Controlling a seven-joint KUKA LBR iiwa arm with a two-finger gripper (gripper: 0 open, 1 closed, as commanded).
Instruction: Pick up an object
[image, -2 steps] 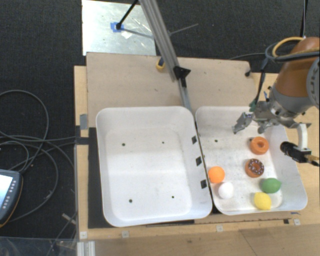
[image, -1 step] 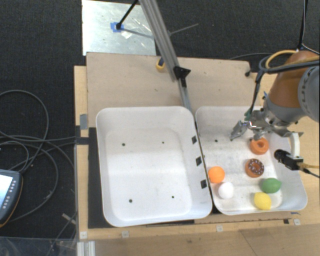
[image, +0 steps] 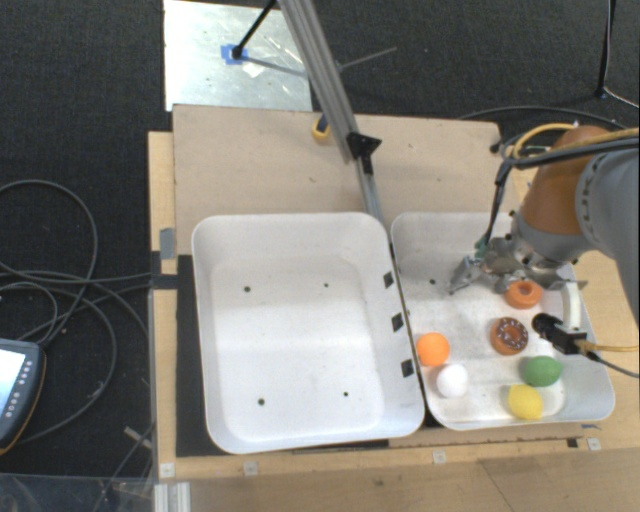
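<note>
The right bin (image: 420, 240) holds several small things. An orange ring (image: 523, 293) lies near its right wall, with a brown sprinkled donut (image: 509, 335) just in front of it. An orange ball (image: 433, 349) and a white ball (image: 452, 380) sit near the left wall. At the front right corner are a green piece (image: 541, 371) and a yellow piece (image: 525, 401). My gripper (image: 472, 285) hangs low over the bin's back half, just left of the orange ring. It is open, with nothing between its fingers.
The left bin (image: 300, 330) stands beside the right one, the two rims meeting along black clips (image: 397, 322). A grey pole (image: 330, 90) slants over the bench from the back. Cables lie on the floor to the left.
</note>
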